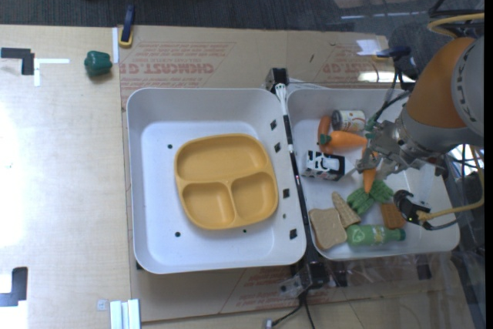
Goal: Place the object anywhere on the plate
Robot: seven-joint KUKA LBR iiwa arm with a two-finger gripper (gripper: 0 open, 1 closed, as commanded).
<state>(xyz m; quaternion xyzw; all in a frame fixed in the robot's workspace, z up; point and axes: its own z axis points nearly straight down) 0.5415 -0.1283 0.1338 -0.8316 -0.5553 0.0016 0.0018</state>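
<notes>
The plate (226,181), yellow with three compartments, sits in the left bin (146,166). In the right bin (451,239), the claw (372,159) hangs over a toy carrot (370,178); its grip I cannot tell.

Cardboard sheet (202,62) print (red, mirrored) unreadable

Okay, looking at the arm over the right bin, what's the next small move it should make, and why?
Probably lift straight up a little. The gripper is down among the toys in the right bin, at a small carrot, while the yellow plate waits in the left bin. A short rise would reveal whether anything comes up.
</notes>
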